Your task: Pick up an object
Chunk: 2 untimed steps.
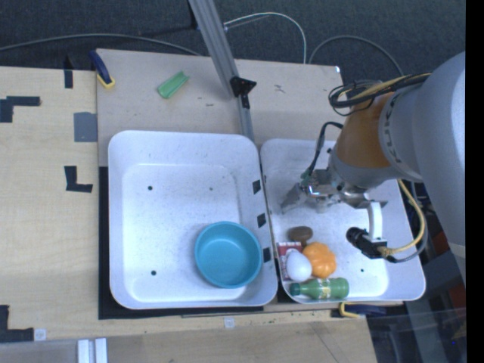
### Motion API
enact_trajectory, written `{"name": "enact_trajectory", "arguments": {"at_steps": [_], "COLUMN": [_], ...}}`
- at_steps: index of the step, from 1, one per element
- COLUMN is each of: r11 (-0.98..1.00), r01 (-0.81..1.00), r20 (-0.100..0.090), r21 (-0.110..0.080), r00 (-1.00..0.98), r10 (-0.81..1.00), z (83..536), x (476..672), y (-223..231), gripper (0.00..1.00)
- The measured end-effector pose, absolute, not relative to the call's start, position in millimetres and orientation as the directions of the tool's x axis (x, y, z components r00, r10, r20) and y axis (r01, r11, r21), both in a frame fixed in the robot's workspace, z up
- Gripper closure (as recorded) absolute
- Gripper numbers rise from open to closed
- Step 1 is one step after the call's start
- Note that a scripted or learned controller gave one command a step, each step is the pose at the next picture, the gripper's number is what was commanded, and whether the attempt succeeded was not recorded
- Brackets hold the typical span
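Grey arm (423,127) reaching from right, orange band, end effector (296,197) lowered, empty

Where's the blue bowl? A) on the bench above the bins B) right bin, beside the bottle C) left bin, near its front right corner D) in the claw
C: the blue bowl sits on the floor of the left bin, by its front right corner, apart from the claw.

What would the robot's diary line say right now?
claw: over right bin, holding nothing | blue bowl: left bin
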<state>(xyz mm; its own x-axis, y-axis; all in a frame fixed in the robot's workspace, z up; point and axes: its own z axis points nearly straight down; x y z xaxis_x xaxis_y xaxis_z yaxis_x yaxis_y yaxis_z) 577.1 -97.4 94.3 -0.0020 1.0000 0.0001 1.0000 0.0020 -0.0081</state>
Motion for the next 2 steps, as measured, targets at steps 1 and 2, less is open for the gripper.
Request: {"name": "enact_trajectory", "arguments": {"at_steps": [1,2], "r11": [0.003,0.001], "r01": [1.000,1.000], "r20": [0.001,0.000], "r21": [-0.004,0.002], "r00": [-0.003,-0.001], "r10": [1.000,1.000], "z": [107.6,152.5], "x": [578.2,571.7], "y": [-96.6,-97.3], "gripper": [1.00,1.00]}}
